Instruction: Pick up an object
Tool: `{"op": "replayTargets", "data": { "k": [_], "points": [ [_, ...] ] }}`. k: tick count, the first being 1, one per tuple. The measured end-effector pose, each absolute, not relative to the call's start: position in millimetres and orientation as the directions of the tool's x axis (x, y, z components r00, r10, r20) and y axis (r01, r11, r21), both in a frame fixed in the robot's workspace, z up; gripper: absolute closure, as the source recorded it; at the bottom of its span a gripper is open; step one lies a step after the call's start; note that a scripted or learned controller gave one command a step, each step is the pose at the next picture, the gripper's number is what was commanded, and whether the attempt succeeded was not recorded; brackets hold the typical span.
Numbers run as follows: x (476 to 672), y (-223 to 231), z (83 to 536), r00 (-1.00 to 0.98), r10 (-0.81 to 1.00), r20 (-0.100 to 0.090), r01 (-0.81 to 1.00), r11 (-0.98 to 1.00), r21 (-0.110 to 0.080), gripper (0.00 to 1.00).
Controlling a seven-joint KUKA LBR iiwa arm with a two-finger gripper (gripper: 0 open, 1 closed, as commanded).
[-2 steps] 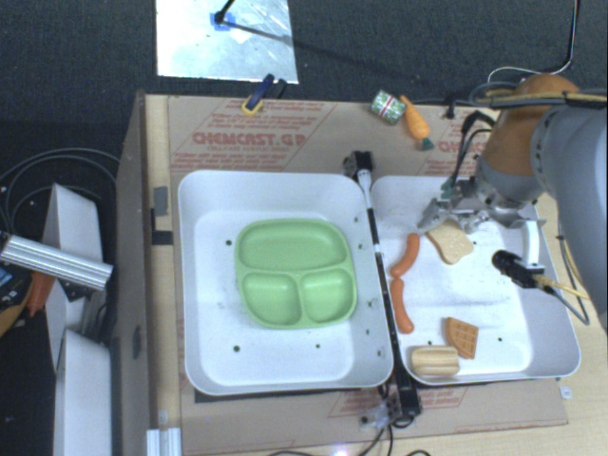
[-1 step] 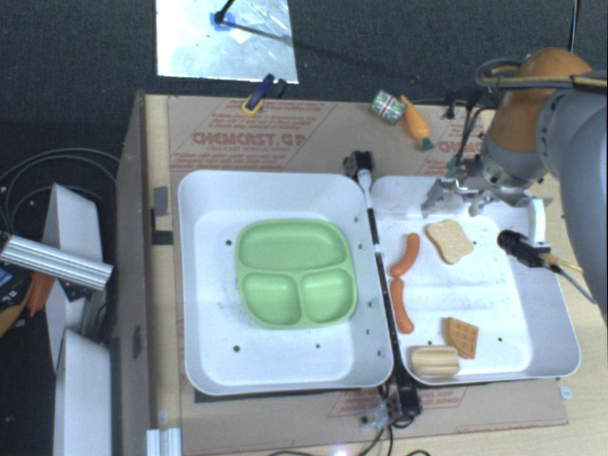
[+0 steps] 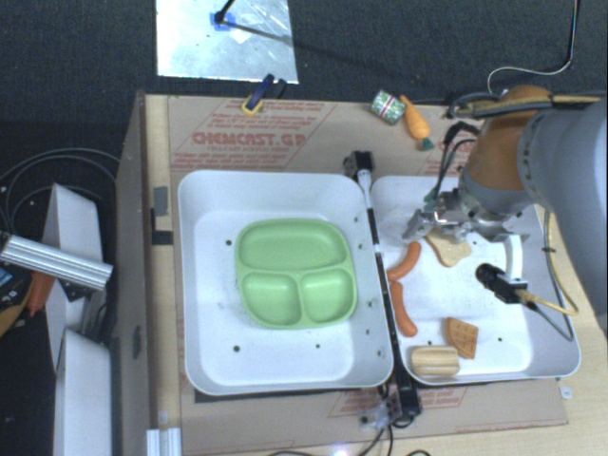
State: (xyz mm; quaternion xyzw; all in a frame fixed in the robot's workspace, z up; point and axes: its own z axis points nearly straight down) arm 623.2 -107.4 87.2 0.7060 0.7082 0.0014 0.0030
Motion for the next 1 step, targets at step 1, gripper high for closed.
{"op": "replayTargets", "data": {
  "k": [1],
  "points": [
    [657.5,-123.1,115.4,-0.005,1.0,-0.001,1.0,0.005,0.005,0.0]
  ]
}}
